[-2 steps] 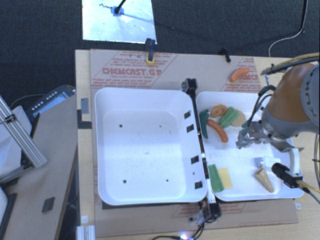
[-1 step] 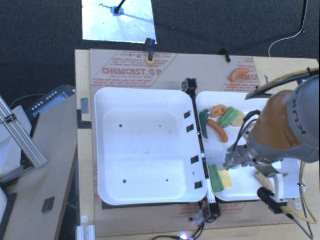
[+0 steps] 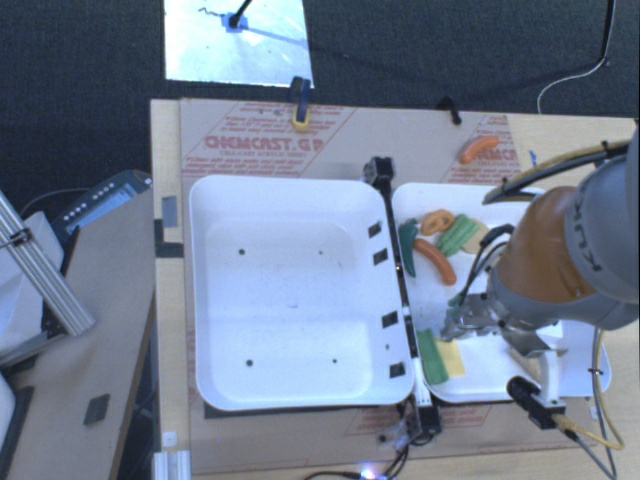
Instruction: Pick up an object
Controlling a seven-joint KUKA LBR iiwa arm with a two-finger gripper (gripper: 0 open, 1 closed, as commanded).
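Observation:
My gripper (image 3: 460, 322) is low in the right bin (image 3: 412, 200), near its front left part, under the grey arm with its orange band (image 3: 540, 258). Just in front of it lie a long green piece (image 3: 431, 356) and a flat yellow piece (image 3: 453, 359). Further back in the bin are an orange-red sausage (image 3: 434, 258), a light green piece (image 3: 460, 234), an orange curled piece (image 3: 437, 220) and a dark green piece (image 3: 407, 240) by the left wall. The arm hides the right half of the bin.
The left bin (image 3: 205, 268) stands beside the right one, with a black divider with clips (image 3: 392, 268) between them. An orange sausage (image 3: 480, 149) lies on the cardboard behind the right bin. A yellow clamp (image 3: 300, 118) sits at the back edge.

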